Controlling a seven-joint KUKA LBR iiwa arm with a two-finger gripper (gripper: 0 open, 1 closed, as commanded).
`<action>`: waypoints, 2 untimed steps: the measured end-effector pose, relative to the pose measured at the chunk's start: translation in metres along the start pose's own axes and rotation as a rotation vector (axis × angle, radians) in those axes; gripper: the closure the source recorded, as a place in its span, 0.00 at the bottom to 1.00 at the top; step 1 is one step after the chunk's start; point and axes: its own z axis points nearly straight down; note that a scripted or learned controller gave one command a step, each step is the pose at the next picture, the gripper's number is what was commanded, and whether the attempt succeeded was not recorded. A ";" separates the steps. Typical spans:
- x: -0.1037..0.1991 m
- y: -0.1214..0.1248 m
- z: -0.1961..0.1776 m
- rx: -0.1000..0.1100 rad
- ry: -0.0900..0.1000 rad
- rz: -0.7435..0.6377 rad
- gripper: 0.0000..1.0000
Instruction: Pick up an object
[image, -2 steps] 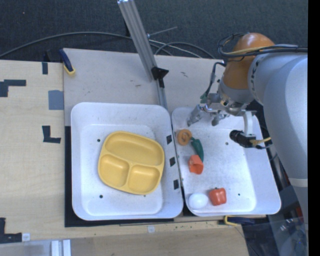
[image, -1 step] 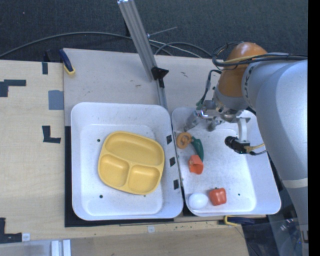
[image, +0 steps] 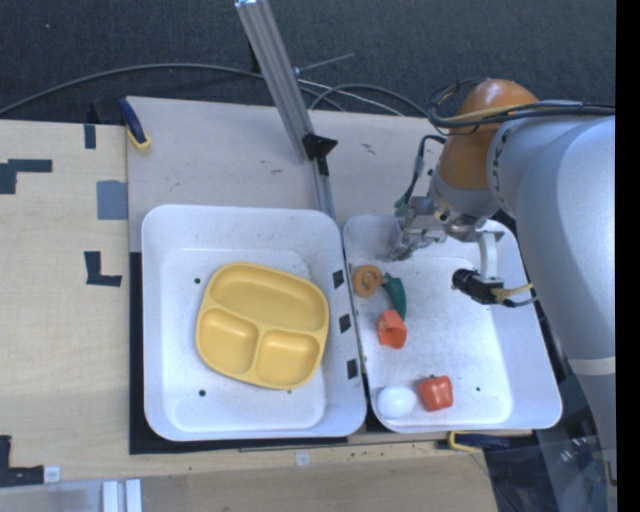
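tool: low at far end of right bin; finger state — cannot tell
nearest object: brown disc with green piece — just near-left of tool; orange block further along

The arm runs off the right edge; the gripper is too small to read.

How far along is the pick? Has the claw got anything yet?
Nothing looks picked. The claw hangs low at the back of the right bin, with nothing seen in it. The brown disc, green piece, orange piece, red pepper and white ball all lie on the bin floor. Left: grasp one and lift.
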 end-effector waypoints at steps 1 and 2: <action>-0.005 -0.005 -0.047 -0.012 0.001 0.002 1.00; -0.008 -0.007 -0.110 -0.015 0.001 0.002 1.00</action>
